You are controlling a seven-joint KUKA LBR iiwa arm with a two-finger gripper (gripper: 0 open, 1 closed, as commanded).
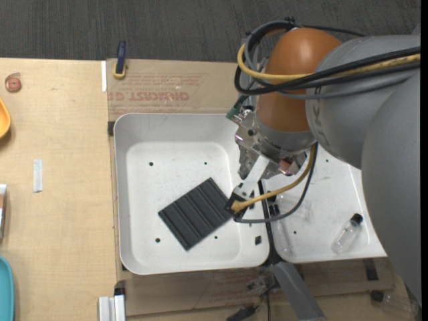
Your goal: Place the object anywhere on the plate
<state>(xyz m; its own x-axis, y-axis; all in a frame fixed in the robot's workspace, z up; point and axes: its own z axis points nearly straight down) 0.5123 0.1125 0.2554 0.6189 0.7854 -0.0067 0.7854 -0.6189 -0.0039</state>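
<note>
- A small clear vial (346,233) with a black cap lies on its side in the right bin (328,186), near its near-right corner.
- The black ribbed plate (196,213) lies askew in the left bin (140,199), well apart from the vial.
- The claw (249,172) hangs over the left bin's right edge, beside the plate; I cannot tell whether it is spread or pressed together.

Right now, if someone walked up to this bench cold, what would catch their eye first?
The bulky grey arm with its orange band reaches in from the right, its pincer low by the wall between the bins. A dark ribbed plate lies askew in the left bin, a small clear bottle in the right bin.
</note>
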